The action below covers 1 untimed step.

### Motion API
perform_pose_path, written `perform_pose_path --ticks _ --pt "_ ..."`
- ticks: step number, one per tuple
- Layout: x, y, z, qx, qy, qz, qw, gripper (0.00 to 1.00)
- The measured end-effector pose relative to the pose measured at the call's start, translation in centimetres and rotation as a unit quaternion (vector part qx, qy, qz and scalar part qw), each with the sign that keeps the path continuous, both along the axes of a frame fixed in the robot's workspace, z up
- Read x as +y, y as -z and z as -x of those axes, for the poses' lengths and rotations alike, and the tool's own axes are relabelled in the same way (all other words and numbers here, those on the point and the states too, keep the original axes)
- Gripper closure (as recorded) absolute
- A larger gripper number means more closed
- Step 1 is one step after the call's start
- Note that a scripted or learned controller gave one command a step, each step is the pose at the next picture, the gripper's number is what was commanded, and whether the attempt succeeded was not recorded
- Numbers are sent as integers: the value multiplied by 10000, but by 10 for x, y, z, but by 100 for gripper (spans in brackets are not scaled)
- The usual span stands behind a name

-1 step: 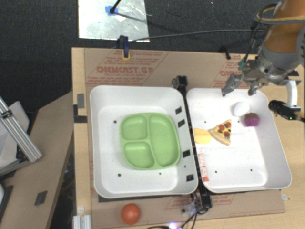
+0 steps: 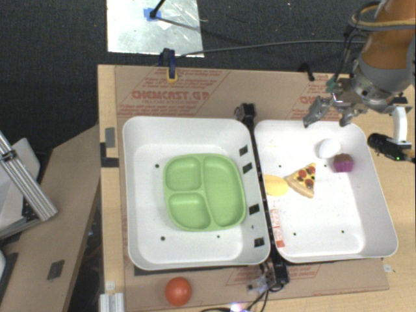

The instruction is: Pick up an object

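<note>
Inside the right bin (image 2: 370, 236) lie a white ball (image 2: 327, 147), a purple lump (image 2: 343, 163), a pizza slice toy (image 2: 303, 179) and a yellow disc (image 2: 275, 186), clustered near its upper half. Above them at the bin's far rim, the tool (image 2: 330, 113) hangs with its fingers spread apart, gripping nothing; the white ball sits nearest below it, not touching.

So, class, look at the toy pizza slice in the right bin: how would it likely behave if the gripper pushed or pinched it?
The pizza slice lies flat and thin on the right bin floor, so it would probably slide rather than roll. Its low profile may make pinching it hard for the gripper. It touches a yellow piece, which a push would likely nudge too.
</note>
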<state>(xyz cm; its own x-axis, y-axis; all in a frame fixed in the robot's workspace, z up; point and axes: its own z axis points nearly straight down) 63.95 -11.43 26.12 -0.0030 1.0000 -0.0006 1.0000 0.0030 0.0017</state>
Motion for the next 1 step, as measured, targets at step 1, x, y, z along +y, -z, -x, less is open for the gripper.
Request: perform_pose_path --ticks 1 --pt "-5 43 2 15 9 0 10000 0"
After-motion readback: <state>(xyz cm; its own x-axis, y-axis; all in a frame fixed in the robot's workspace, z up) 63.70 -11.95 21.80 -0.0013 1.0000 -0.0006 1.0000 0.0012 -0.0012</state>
